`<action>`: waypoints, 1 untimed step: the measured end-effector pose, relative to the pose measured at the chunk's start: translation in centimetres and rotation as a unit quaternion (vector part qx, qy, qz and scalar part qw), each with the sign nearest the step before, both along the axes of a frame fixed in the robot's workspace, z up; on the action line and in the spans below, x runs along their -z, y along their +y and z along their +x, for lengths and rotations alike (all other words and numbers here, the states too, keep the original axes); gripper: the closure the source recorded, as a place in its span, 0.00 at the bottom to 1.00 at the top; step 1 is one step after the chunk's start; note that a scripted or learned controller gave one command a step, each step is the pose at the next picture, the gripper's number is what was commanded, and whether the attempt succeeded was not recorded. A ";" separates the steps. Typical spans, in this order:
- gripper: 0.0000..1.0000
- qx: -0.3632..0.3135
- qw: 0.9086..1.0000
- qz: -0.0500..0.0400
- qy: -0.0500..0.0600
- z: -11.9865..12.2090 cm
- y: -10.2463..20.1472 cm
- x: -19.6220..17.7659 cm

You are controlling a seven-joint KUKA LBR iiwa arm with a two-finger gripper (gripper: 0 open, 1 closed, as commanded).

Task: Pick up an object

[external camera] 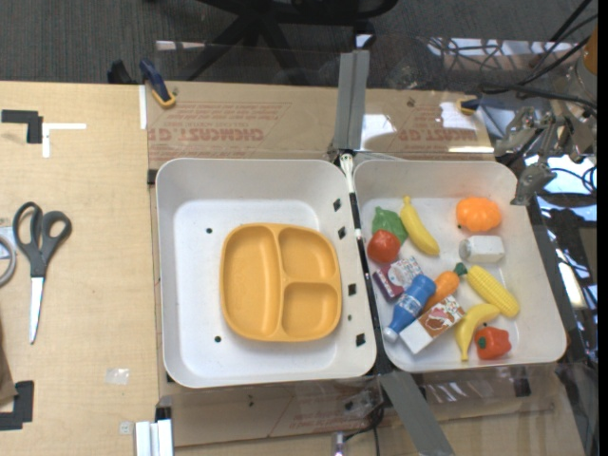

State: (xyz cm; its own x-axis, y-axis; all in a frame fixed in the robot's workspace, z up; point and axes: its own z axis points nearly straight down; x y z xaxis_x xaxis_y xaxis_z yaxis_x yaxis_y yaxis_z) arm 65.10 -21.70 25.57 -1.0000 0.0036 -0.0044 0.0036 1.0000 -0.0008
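Observation:
The right white bin (pixel 546 283) holds several toy foods. An orange (pixel 477 214) lies at its back right, with a white block (pixel 484 248) just in front of it. A banana (pixel 419 226) lies beside a green leafy piece (pixel 386 220) and a red tomato (pixel 383 246). Toward the front are a corn cob (pixel 494 291), a carrot (pixel 445 283), a blue bottle (pixel 410 304), a small carton (pixel 433 322), a second banana (pixel 471 324) and a red pepper (pixel 492 342). The left white bin (pixel 190 255) holds a yellow divided plate (pixel 281 281).
Scissors (pixel 38 245) lie on the wooden bench at the far left. A blue clip (pixel 157 84) sits near the back edge. Cables and metal fittings (pixel 556 141) crowd the space behind the right bin. A grey post (pixel 351 103) rises between the bins.

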 end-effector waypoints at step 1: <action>0.00 -0.063 0.998 0.000 0.000 -2.1 2.2 14.3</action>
State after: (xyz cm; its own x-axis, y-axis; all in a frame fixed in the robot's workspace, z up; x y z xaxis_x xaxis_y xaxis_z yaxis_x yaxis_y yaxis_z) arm 62.97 -19.52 11.29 -0.9926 -0.1213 -0.0042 -0.1213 0.9926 -0.0012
